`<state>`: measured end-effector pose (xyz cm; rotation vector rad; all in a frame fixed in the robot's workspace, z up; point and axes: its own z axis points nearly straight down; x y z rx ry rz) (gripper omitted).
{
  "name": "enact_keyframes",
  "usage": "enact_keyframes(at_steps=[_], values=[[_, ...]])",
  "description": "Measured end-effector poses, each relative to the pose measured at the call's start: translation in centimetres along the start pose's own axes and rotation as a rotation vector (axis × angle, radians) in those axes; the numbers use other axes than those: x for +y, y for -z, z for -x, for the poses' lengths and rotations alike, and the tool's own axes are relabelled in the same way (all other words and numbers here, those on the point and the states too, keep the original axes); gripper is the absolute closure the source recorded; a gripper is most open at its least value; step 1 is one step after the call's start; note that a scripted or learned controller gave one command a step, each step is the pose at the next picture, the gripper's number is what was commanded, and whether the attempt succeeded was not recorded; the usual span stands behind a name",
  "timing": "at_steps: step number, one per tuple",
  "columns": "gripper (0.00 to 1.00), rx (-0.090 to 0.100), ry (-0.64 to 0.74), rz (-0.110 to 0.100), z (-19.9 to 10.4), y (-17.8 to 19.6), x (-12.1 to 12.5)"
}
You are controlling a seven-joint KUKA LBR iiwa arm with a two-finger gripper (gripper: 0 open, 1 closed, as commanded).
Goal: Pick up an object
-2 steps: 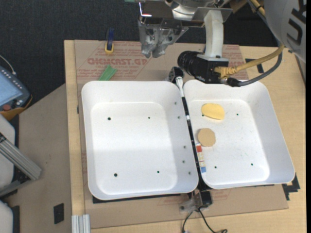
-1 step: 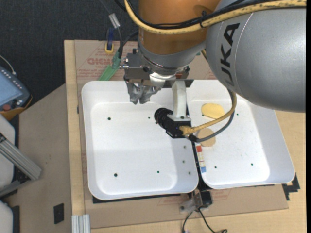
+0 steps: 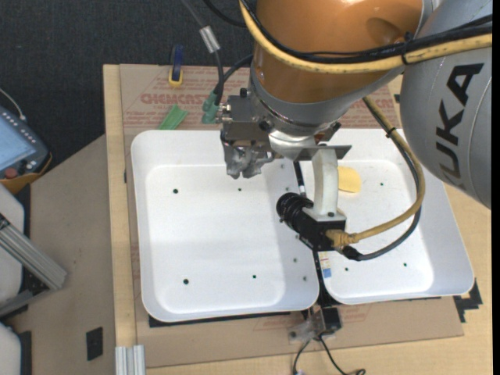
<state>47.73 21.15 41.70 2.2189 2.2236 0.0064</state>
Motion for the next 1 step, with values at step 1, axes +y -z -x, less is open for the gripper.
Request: enact_keyframes(at_steps=[1], values=[[1.00, -0.006, -0.008, -0.010, 4.63, -4.24, 0.14]])
